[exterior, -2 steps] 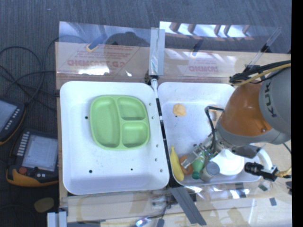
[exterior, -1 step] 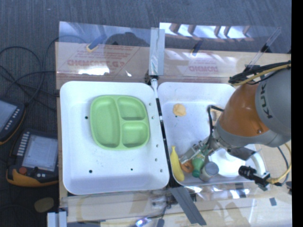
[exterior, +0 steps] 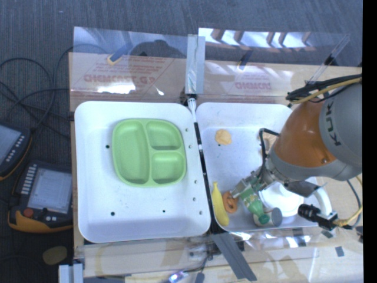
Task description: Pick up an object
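Note:
My gripper is low in the right bin, near its front edge, under the arm's orange band. It sits directly over a green bottle with a grey cap, which lies on the bin floor. Just left of the gripper are a small orange object and a yellow banana along the bin's left wall. A white object lies to the right of the bottle, partly hidden by the wrist. A small tan piece rests alone at the back left of this bin.
The left bin holds a green divided plate at its middle. A ridge separates the two bins. Clear plastic panels stand behind them. Cables and a pendant lie on the floor to the left.

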Controlling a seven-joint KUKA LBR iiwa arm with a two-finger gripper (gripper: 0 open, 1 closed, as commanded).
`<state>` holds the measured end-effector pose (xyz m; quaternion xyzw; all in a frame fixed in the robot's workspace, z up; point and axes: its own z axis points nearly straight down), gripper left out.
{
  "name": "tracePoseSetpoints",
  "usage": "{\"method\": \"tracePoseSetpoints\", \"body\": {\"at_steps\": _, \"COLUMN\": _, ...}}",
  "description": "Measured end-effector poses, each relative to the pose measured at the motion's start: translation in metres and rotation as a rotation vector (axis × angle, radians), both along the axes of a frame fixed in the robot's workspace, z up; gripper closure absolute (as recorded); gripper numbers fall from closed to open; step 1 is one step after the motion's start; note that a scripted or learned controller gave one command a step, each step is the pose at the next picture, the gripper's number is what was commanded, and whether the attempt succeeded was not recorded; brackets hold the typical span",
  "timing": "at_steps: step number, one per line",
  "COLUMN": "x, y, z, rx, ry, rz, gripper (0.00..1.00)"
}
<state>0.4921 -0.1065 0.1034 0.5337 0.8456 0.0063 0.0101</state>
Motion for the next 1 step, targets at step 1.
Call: {"method": "tracePoseSetpoints", "body": {"at_steps": 1, "x": 0.0007, "y": 0.0865, "z": 0.1058, "rx": -0.001, "ry": 0.026, "rz": -0.027, "gripper": 1.00}}
